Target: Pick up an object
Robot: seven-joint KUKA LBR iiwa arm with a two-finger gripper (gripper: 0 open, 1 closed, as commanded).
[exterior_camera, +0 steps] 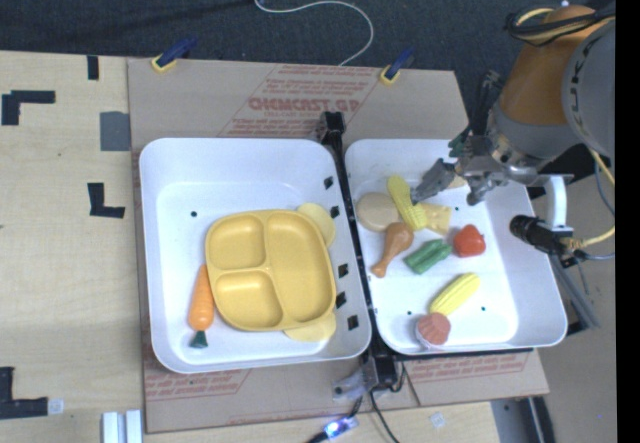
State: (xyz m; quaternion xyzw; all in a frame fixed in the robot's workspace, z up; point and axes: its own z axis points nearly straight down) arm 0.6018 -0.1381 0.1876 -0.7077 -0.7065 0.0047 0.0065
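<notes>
Camera view from above the bench caught a cluster of toy foods in the right bin [520, 326], any of them a fair candidate for the pick: a yellow corn cob [402, 201] tilted across a pale round piece [374, 210], a drumstick [392, 247], a green pepper [428, 256], a red tomato [469, 242], a second corn cob [452, 293] and a pinkish slice [434, 330] near the front wall. The pieces lay loose and jumbled, some touching, as though tipped in rather than arranged.

Just beyond the upper corn cob hung the gripper [457, 181], reaching in from the right over the bin's back half; its dark fingers appeared spread apart with nothing between them, though the slanting view left the gap hard to read. Its position suggested an approach toward the crowded middle.

In the left bin [165, 231], a yellow divided tray [270, 266] filled most of the floor, with a carrot [201, 303] lying along its left side.
</notes>
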